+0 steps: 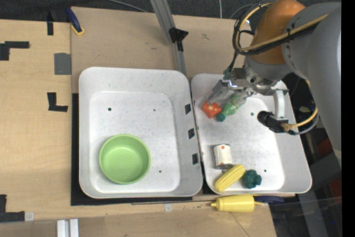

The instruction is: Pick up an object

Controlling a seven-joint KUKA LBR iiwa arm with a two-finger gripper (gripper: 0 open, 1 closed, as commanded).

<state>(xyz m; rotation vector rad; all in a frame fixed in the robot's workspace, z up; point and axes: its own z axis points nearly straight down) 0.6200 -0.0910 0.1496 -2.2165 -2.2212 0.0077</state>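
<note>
My gripper (224,104) hangs low over the back left of the right bin (288,175), reaching in from the upper right. Its two fingers stand apart, so it is open. Just under the fingertips lie an orange-red object (210,110) and a light green object (229,110) with a teal end; the green one lies at or between the tips, but nothing is lifted. Further forward in the same bin are a white cylinder with a red mark (223,155), a yellow corn cob (229,177) and a dark green lump (252,178).
The left bin (133,86) holds a green bowl (125,159) at its front left. A yellow object (236,203) lies on the bench just outside the right bin's front edge. A slanted metal pole (161,3) rises behind the bins.
</note>
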